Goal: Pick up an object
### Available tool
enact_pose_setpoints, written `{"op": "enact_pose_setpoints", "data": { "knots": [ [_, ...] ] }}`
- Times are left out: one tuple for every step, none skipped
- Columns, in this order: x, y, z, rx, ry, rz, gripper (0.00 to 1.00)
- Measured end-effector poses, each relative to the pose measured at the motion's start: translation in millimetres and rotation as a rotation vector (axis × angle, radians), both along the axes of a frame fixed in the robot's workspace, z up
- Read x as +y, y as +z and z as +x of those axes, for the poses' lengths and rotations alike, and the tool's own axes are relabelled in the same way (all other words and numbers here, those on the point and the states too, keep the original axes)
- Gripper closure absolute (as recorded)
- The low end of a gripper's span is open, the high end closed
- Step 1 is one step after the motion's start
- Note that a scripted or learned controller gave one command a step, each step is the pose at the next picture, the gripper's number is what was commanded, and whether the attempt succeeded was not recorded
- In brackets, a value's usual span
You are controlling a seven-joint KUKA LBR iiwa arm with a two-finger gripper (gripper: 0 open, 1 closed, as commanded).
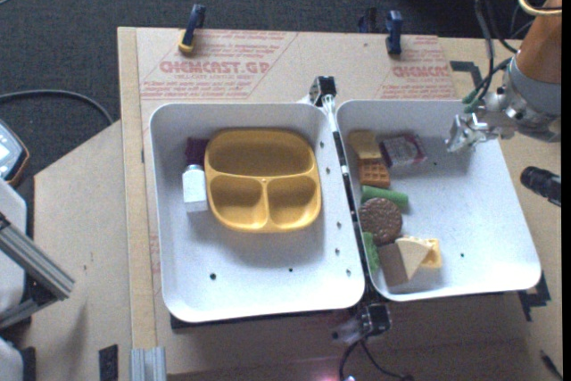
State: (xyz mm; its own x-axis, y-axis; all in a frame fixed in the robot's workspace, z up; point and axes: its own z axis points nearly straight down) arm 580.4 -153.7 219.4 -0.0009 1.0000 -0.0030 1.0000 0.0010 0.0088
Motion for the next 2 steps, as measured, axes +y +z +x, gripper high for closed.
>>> {"op": "enact_pose_setpoints", "data": {
  "knots": [
    [0,6,1,0.005,0.000,0.001,1.00],
    [43,3,-18,0.012,0.002,0.005,1.00]
  ]
}}
